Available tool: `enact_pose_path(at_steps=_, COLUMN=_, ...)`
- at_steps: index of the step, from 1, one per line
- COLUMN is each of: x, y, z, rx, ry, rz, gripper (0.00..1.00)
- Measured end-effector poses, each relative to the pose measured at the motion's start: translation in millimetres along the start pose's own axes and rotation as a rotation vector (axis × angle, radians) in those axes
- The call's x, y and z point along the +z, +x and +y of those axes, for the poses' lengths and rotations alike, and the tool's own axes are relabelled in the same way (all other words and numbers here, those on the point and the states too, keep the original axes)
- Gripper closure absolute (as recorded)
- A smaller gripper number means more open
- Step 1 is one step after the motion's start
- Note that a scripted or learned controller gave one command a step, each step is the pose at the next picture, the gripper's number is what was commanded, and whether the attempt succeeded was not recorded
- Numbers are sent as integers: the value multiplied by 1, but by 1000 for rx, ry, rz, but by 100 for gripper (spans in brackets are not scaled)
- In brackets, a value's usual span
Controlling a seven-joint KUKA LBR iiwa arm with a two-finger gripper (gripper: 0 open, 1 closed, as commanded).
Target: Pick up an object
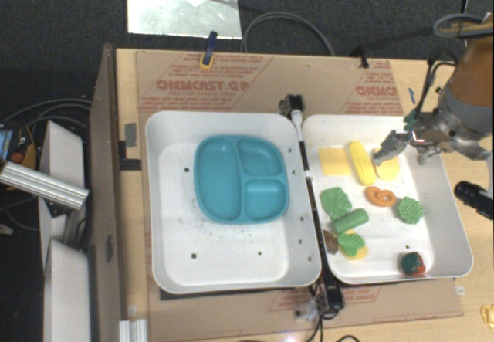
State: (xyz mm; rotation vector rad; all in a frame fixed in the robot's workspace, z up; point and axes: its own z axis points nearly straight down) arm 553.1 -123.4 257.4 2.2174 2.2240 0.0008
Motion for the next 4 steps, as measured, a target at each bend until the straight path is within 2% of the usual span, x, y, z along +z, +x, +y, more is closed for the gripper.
enact_pose_path(at_steps=1, x=73, y=-11, z=32, rx=2, ry=4, rz=0, gripper=0)
enact_pose_path(at_steps=2, x=179, y=-18, z=22, rx=2, ry=5, rz=1, gripper=0)
enact_pose_path(at_steps=3, x=171, y=-45, z=113, rx=-4, ry=-11, rz=-3, gripper=0)
enact_pose_path(at_steps=4, x=161, y=-44, z=111, rx=-5, ry=-6, rz=-2, gripper=100)
